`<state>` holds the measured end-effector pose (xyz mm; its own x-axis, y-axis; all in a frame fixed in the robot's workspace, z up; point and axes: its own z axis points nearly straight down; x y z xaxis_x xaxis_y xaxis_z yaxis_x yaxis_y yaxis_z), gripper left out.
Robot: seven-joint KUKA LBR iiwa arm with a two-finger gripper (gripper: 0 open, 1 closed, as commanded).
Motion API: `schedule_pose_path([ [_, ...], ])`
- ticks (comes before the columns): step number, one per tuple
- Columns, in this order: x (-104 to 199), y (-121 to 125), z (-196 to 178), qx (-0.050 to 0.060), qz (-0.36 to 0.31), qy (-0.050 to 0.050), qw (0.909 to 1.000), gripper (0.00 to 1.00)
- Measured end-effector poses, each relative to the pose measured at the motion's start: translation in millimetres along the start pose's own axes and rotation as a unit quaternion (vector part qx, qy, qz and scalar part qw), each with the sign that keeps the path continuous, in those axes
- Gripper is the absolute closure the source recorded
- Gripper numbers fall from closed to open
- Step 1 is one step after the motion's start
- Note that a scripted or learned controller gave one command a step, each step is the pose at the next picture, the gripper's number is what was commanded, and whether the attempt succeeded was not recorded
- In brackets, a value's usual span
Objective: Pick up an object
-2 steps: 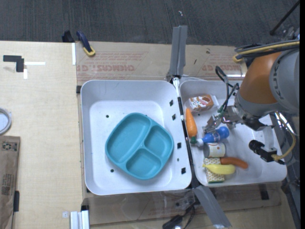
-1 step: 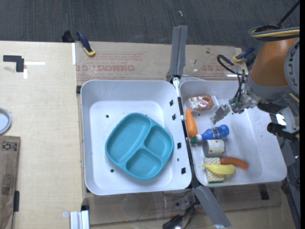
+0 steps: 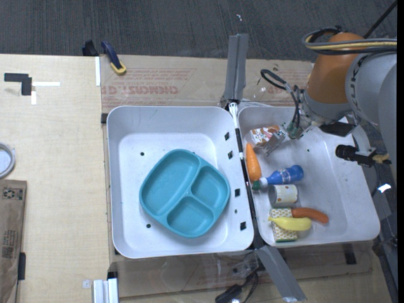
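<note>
Lying in the right bin, the blue bottle points its long axis left-right, cap leftward beside the carrot. Gripper state: cannot tell.

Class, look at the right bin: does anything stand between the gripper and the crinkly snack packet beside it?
Nothing visible does. The gripper hangs right at the snack packet's right edge; the orange carrot and blue bottle lie nearer the camera, off that path.
</note>
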<state>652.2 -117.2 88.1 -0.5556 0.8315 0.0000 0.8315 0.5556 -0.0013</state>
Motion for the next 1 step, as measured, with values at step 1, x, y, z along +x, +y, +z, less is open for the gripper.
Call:
schedule_pose_path([
  [1,-4.4,-3.8,-6.8,0.004,0.002,-0.002,1.0,1.0],
])
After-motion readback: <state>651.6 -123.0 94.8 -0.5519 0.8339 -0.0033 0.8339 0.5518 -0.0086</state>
